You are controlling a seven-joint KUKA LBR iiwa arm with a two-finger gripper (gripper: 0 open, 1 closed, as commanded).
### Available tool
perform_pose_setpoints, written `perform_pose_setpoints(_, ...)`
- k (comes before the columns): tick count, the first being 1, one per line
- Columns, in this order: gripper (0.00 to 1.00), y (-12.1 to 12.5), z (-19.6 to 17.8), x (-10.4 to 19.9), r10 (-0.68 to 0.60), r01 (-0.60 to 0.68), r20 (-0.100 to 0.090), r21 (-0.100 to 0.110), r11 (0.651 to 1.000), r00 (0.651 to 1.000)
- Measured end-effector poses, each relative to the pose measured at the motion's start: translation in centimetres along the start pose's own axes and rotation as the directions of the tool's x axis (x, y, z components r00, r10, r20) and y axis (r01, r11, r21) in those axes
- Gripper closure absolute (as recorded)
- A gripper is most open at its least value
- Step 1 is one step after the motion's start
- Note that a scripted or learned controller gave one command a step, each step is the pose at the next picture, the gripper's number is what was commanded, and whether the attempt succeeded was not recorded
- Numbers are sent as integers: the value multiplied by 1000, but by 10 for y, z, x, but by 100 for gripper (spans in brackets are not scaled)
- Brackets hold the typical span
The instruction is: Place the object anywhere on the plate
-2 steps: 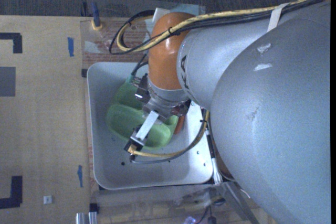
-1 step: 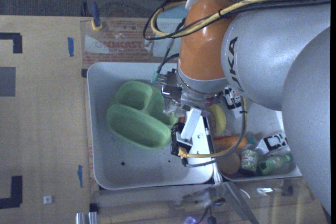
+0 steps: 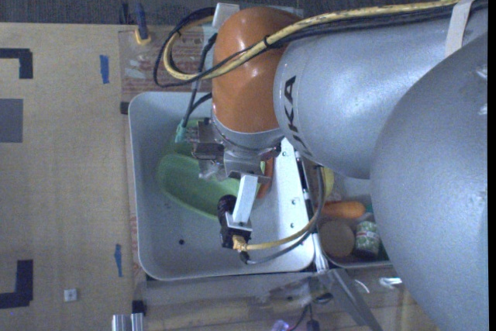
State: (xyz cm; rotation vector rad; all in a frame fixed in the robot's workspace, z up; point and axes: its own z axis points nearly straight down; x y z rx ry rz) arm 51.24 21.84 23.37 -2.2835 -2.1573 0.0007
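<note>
A light green plate [image 3: 184, 181] lies in the left white bin [image 3: 147, 167], partly covered by the arm's wrist. The grey arm with its orange band [image 3: 244, 77] reaches in from the right and hangs over the plate. The gripper [image 3: 213, 147] points down at the plate's upper right part, and the wrist body hides its tips. Beside the wrist a thin orange sliver [image 3: 266, 178] shows; what it belongs to is unclear.
In the right bin lie an orange carrot-like piece [image 3: 345, 209], a brown round object [image 3: 338, 238] and a green-labelled can [image 3: 367, 238]. Yellow and black cables [image 3: 182, 50] loop over the left bin's far edge. The cardboard-coloured bench [image 3: 62, 167] stretches to the left.
</note>
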Motion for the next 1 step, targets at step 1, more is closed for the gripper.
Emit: perform_pose_setpoints(1, 100, 30, -149, 9, -234, 234, 0, -2, 972, 972)
